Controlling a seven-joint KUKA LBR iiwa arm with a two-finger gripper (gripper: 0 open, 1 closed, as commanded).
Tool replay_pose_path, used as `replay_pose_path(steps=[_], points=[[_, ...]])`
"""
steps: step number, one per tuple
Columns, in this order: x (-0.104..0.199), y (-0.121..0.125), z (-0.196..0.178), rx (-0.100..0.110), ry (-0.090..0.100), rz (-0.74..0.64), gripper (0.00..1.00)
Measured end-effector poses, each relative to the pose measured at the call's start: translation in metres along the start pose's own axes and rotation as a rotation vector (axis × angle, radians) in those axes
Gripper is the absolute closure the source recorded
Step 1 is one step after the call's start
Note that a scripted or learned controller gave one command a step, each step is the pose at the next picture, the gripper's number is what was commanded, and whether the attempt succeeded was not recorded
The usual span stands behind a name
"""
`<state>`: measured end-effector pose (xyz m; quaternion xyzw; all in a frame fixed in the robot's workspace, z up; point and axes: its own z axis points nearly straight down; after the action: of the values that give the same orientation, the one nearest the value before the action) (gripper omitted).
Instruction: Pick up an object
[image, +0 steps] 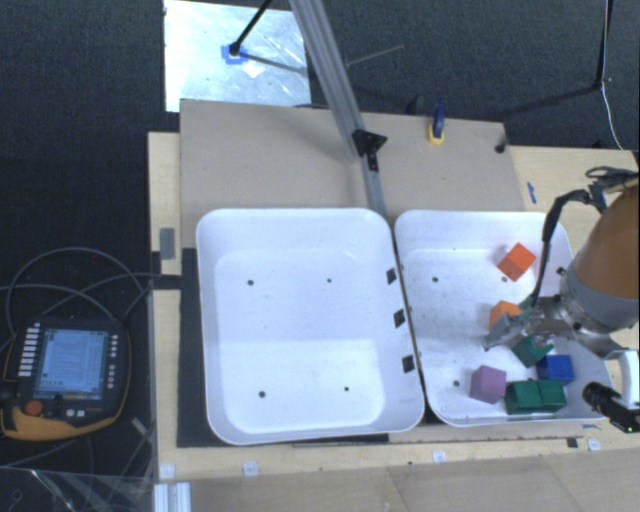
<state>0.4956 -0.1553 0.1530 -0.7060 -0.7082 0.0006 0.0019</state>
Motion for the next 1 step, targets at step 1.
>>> replay_pose_path(steps=[1], points=[[-0.0088, -0.0009, 0.0397, -0.011, -0.008, 0.004, 0.0]])
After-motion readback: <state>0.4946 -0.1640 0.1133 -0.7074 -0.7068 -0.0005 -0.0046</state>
